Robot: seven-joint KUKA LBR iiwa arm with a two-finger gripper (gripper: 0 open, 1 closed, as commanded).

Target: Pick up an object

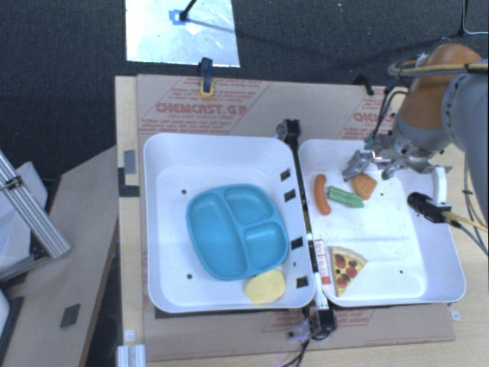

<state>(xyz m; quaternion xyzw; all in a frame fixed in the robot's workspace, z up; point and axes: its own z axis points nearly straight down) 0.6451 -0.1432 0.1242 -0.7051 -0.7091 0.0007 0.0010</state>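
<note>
Right bin [439,277]: claw [370,164] above cracker [365,186]

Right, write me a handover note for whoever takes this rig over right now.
End effector: low over the back of the right bin, right at the orange cracker-like piece. Whether it grips anything cannot be told from the camera view.
Right bin also holds an orange sausage, a green bean-like piece beside it, and a pizza slice near the front.
Left bin holds a blue divided plate and a yellow round piece at its front edge.
Done: arm brought to the cracker.
Left: confirm a grasp and lift an object.
</note>
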